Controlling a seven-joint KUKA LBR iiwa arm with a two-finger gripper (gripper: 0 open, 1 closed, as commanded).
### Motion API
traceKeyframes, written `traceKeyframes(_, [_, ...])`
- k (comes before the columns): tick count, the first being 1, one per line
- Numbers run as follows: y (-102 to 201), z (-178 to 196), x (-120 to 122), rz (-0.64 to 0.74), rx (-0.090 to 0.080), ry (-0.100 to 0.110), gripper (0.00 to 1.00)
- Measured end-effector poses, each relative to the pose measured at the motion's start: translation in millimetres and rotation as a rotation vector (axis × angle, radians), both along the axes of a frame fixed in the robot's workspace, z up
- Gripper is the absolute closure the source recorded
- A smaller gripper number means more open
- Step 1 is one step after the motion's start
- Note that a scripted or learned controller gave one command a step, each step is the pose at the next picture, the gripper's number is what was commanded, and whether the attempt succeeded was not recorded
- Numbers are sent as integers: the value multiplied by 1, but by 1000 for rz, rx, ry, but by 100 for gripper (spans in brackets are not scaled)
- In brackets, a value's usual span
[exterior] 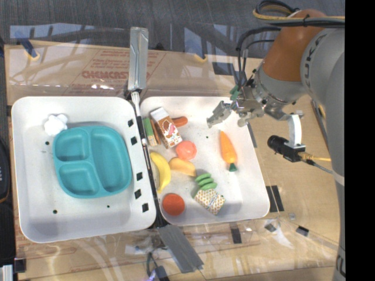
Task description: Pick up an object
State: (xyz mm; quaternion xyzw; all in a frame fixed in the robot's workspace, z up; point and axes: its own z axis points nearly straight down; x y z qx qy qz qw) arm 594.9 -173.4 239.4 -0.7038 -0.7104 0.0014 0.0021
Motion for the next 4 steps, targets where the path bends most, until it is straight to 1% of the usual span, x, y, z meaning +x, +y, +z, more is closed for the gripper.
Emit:
traceKeyframes(1, [-37, -121, -4, -72, -4, -10, 0])
traceKeyframes(2, [-32, -147, 14, 92, -2, -6, 0])
traceKeyframes(3, [-32, -136, 15, 96, -3, -7, 100])
traceKeyframes(4, [-11, -148, 0, 167, 1, -1, 100])
